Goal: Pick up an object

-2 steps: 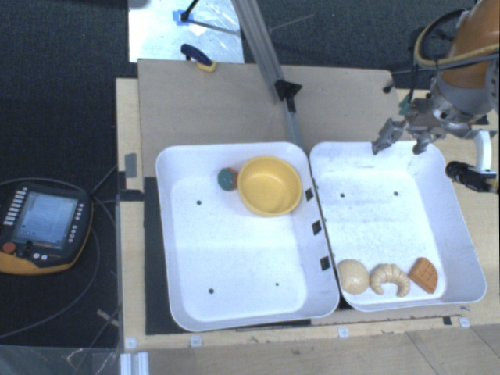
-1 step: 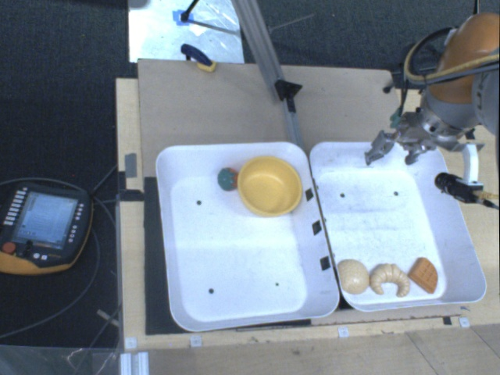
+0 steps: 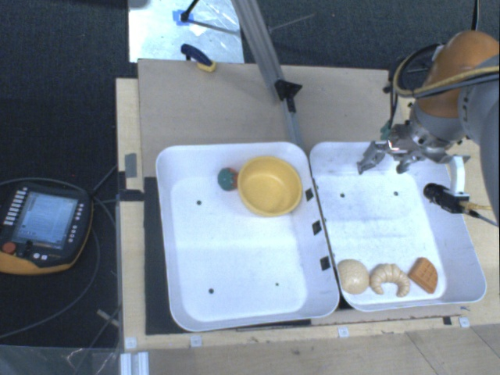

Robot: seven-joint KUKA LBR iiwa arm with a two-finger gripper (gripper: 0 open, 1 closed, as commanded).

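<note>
So from my feed I'm looking down on the worktop (image 3: 211, 104) with the two white bins side by side. The arm (image 3: 461, 69) comes in from the right and its pincer (image 3: 388, 162) hangs over the far end of the right bin (image 3: 391, 209), fingers spread apart with nothing between them. The stuff to grab in that bin is all lined up along the near edge: a pale round bun (image 3: 352, 276), a croissant (image 3: 391, 279) just beside it, and an orange waffle-looking piece (image 3: 423, 274) next to that, all well apart from the pincer. Over in the left bin (image 3: 234, 264) there's a yellow bowl (image 3: 269, 185) near the far edge with a small teal ball (image 3: 227, 179) touching its left side. A teach pendant (image 3: 43, 225) sits off to the left on the floor
</note>
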